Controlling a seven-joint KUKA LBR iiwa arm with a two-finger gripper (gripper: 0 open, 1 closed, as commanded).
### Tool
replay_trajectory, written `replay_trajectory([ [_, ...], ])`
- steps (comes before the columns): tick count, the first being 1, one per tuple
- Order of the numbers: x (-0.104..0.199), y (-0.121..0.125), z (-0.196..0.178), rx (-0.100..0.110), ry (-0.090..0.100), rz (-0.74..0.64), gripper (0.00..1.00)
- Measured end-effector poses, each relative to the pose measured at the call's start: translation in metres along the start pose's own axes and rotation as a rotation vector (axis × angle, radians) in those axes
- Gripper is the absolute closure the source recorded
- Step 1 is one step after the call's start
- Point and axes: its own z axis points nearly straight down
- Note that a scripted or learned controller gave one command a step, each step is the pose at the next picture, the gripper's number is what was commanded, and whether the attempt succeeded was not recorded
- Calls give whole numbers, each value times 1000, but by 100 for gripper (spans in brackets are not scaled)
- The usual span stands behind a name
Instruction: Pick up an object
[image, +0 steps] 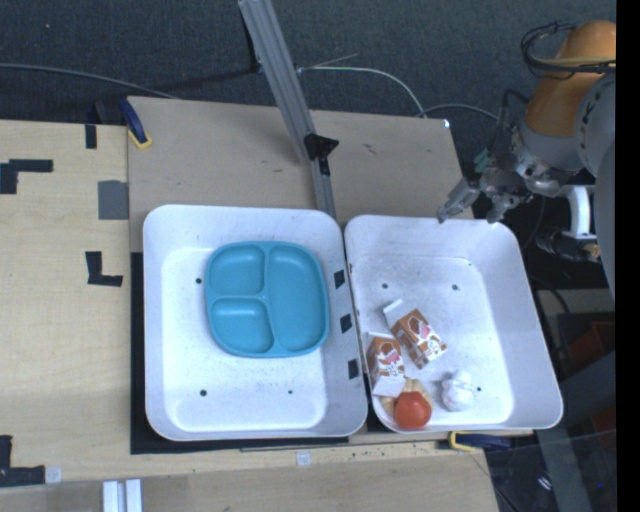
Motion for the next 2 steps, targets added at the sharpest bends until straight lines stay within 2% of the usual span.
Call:
replay_trajectory([
  [1,0,0,0,1,0,0,0],
  [2,8,-2,47,4,2,1,0],
])
